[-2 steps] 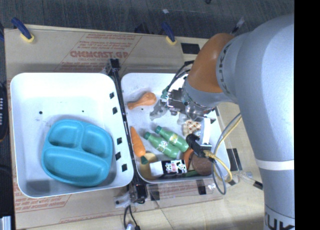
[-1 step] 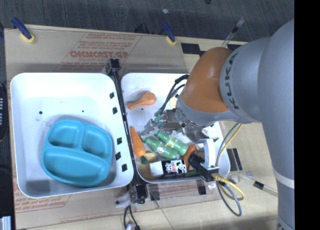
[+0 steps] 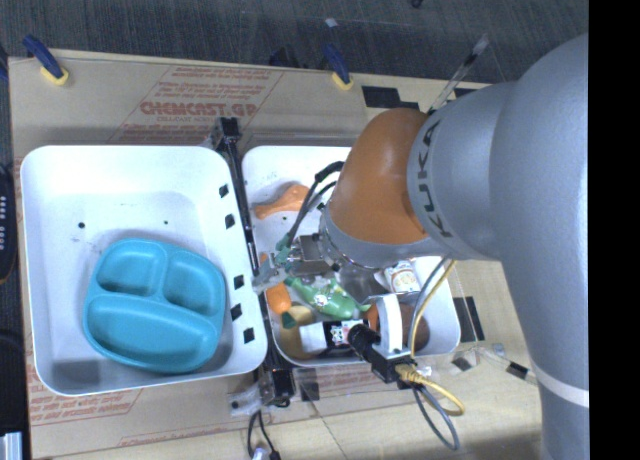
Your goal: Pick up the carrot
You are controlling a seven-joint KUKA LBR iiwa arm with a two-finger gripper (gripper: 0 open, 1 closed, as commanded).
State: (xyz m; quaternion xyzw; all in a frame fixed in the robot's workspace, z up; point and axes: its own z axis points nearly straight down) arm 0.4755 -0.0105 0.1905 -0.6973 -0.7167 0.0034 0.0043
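Note:
An orange, tapered piece that looks like the carrot [image 3: 282, 199] lies in the far left part of the right bin [image 3: 292, 160], partly hidden by the arm. My gripper [image 3: 292, 270] hangs low over the left side of that bin, nearer the camera than this piece. A second small orange object [image 3: 277, 300] sits just below the gripper against the bin's left wall. I cannot tell which of the two is the carrot. The wrist and its cables hide the gripper's tips.
A green bottle [image 3: 332, 298] and a black-and-white item [image 3: 335, 334] lie in the near part of the right bin, with a brown object [image 3: 418, 330] at its right. A blue divided plate [image 3: 155, 303] rests in the left bin [image 3: 60, 173]. The arm's bulk covers most of the right bin.

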